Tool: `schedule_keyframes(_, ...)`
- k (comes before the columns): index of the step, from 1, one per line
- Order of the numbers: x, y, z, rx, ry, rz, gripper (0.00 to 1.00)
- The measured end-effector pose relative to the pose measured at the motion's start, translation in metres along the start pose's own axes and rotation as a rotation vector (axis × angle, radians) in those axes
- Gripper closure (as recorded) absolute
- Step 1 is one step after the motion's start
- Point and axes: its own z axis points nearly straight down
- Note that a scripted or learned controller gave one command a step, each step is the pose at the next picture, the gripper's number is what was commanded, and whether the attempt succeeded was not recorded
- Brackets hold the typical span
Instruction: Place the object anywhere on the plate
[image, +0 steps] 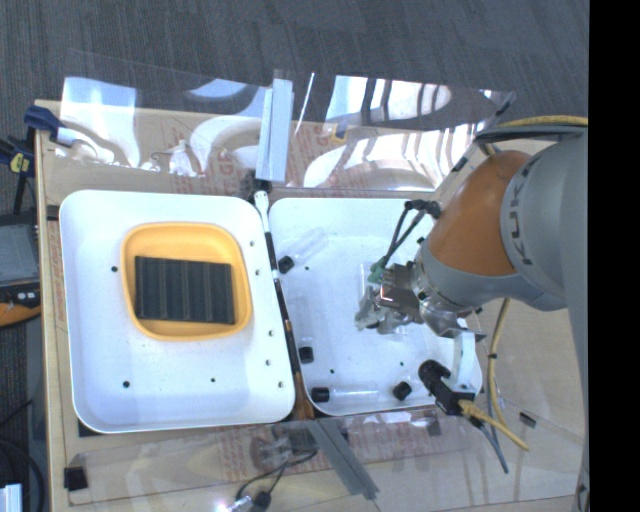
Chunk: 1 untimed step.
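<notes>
I have the pincer (385, 305) low in the right bin (330, 375), toward its 3 o'clock side, under the grey-and-orange arm (500, 235). Its tip is a tangle of metal and glare, so I cannot tell how it is set or whether it has hold of anything.

The plate (185, 280) is the yellow one in the left bin (90, 370), with a dark ribbed insert (185, 290) at its centre. From the pincer it lies at 9 o'clock, across the divider where the two bins touch. That crossing is what the coming move turns on, I judge.

The object itself I cannot make out: nothing distinct lies on the right bin's floor apart from small dark spots, and nothing rests on the plate.

Count: two bins, one plate, one arm, all on one tabletop (560, 400).
</notes>
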Motion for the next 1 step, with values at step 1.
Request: schedule_keyframes(1,0.0446,-0.0192,0.0123,0.002,0.002,-0.211,1.0)
